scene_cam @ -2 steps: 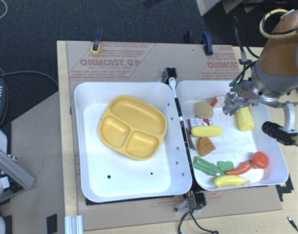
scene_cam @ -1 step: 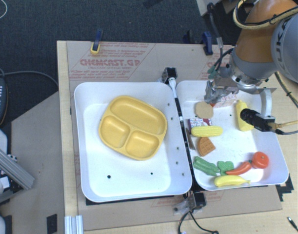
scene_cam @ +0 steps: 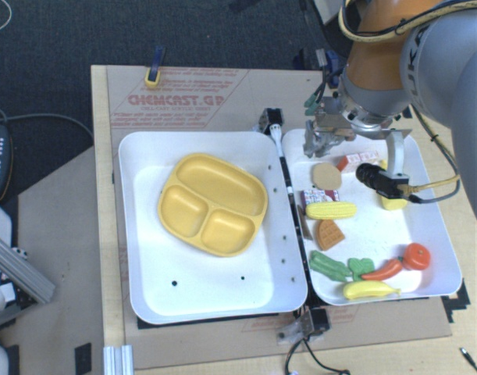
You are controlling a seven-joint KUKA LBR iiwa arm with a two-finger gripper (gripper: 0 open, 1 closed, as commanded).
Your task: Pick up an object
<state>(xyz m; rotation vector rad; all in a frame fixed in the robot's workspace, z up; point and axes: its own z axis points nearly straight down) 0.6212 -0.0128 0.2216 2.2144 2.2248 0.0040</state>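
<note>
The arm reaches in from the upper right of the frame, its orange band uppermost, and its gripper [scene_cam: 322,141] hangs low over the upper left corner of the right bin [scene_cam: 445,248] — a sensible spot for a pick, since every loose item lies in that bin. Just below the gripper, toward the frame's centre right, sits a tan round piece [scene_cam: 326,176], the nearest candidate, apparently not yet touched. Below it lie a yellow corn cob [scene_cam: 331,210] and an orange-brown wedge [scene_cam: 329,233]; along the bin's lower edge are a green pod [scene_cam: 329,266], a yellow banana [scene_cam: 369,290], a red chili [scene_cam: 383,269] and a red tomato [scene_cam: 417,255]. They are scattered loosely, which leaves room for fingers to come down around most of them. The left bin [scene_cam: 137,209] holds a yellow divided plate [scene_cam: 213,203] lying flat, likely too wide and shallow to be grasped easily. Whether the gripper is spread or pressed together I cannot tell — the metal parts blur into the wrist hardware and the bin wall behind them. A black fixture on the arm [scene_cam: 375,178] covers part of the bin's upper right, where a small red piece [scene_cam: 342,162] and a yellow piece [scene_cam: 393,203] peek out, too hidden to name.
</note>
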